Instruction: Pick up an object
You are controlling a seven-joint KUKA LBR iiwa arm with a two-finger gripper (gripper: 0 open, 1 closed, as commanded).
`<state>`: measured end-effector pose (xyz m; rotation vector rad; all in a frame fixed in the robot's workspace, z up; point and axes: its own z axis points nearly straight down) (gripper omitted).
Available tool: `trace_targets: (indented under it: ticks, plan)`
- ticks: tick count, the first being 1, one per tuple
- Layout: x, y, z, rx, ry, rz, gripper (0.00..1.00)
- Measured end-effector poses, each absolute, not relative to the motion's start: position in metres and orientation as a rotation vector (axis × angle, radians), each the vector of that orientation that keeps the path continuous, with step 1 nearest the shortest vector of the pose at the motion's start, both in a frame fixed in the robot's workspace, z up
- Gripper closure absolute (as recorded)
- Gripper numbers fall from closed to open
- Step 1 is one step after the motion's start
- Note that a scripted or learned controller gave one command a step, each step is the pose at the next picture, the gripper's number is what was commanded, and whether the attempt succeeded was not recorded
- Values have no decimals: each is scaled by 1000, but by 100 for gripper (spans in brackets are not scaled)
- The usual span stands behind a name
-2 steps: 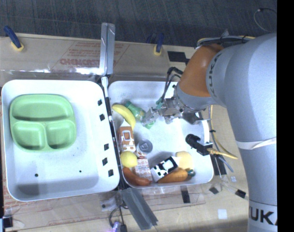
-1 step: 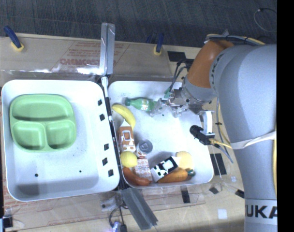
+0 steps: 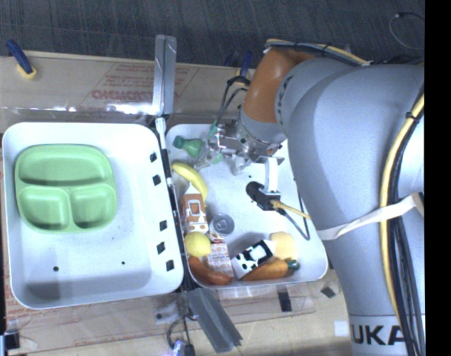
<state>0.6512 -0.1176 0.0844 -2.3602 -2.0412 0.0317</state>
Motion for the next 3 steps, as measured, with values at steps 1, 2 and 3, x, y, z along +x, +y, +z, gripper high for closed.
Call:
trace_targets:
  ticks: [1,2,3]
  plan:
    - [652,-117,91,-2354,-2049,34,100]
    - [637,-102,87,-2671,-1640,13,100]
    - [637,-102,86,-2671,-1641,13,0]
